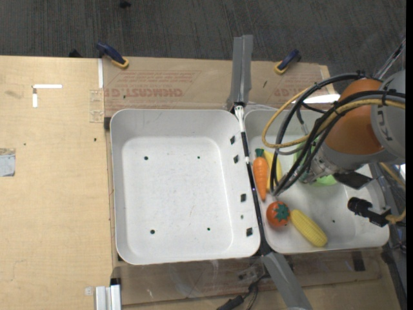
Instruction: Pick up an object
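The arm [361, 124] leans over the right bin [348, 237] at the right of the frame, its orange band uppermost, cables looping beside it. The gripper [317, 173] sits low in that bin over something green [326, 179]; whether it grips anything cannot be told. Along the bin's left wall lies an orange carrot [260, 172] with a green top. Lower down rest a red tomato [278, 214] and a yellow corn cob [308, 228], just beside each other. The left bin [126, 192] occupies the frame's centre.
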Controlling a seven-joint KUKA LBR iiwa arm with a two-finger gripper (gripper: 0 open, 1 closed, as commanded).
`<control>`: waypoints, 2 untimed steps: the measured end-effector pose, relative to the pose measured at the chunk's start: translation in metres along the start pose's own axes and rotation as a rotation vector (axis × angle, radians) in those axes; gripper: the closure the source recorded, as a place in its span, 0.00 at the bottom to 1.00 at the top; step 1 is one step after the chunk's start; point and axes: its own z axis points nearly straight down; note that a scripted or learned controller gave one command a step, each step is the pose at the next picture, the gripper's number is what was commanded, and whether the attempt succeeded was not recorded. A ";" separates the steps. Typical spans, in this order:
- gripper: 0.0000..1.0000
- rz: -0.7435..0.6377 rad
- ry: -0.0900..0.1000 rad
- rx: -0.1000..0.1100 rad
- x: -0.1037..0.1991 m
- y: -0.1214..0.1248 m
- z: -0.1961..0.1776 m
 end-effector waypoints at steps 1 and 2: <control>0.00 -0.185 -0.009 -0.011 0.030 -0.055 -0.003; 0.00 -0.441 -0.001 -0.001 -0.030 0.049 0.000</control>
